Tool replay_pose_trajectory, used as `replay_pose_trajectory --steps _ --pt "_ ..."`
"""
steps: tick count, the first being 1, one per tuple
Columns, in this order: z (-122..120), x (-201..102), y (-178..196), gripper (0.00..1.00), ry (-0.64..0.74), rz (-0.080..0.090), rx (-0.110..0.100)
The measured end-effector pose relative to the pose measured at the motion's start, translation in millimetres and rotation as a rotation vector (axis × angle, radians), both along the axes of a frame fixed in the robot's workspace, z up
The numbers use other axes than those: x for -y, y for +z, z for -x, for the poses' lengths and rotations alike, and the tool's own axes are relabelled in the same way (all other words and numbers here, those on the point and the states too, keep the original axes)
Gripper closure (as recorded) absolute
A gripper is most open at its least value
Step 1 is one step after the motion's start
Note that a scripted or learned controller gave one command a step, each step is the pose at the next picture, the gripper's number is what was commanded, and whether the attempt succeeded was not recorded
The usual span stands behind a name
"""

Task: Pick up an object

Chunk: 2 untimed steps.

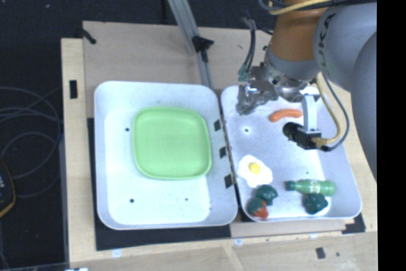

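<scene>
Over right bin (336,155), far-left corner: gripper (246,101) hangs above bare floor, nothing between fingers; spread vs pressed, can't tell. Candidates for you: toy sausage (285,115) nearest; fried egg (254,169), green bottle (311,186) along near side. Pick not yet begun. Left bin: green plate (171,142).

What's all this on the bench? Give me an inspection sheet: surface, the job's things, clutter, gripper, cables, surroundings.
Surface: wooden bench bearing left bin and right bin.
Job's things: in right bin, orange sausage, fried egg, green bottle, two broccoli pieces.
Clutter: green plate in left bin.
Gripper: gripper hangs over right bin's far left corner; nothing seen in it.
Cables: loops on arm; wires on floor.
Surroundings: dark floor, slanted metal pole.
</scene>
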State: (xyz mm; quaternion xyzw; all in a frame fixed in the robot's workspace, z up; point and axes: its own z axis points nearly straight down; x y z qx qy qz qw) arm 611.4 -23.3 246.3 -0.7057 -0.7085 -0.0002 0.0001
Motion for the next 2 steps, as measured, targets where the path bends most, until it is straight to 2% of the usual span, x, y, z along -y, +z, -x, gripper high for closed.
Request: replay_pose_trajectory --steps 2 --pt "-31 -99 -19 1.0 -0.002 0.0 0.0"
